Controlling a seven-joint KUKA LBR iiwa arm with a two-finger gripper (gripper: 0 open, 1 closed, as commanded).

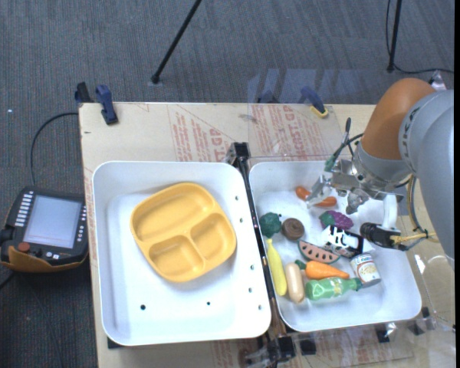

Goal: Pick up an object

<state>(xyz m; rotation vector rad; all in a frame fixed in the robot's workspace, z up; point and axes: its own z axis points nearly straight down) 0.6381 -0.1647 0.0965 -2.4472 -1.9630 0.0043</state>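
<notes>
The desk (169,129) carries two shallow white bins side by side. The left bin (111,282) holds a yellow divided plate (182,231), lying flat a little far of the bin's middle. The right bin (402,294) holds a scatter of small toys. The grey arm (425,136), with its orange band, reaches in from the right over the far right part of this bin. Its gripper (339,194) hangs low at the far side of the bin, above an orange piece (314,199) and just far of a purple bunch of grapes (337,220); whether it is spread or closed cannot be told, and no toy shows between its fingers. Nearer lie a green bottle (330,288), a carrot (326,270), a yellow banana (277,268) along the left wall, a watermelon slice (319,250), a small can (365,269), a dark green vegetable (270,224) and a brown round piece (294,228). A handheld screen (46,228) lies on the floor left of the desk.
</notes>
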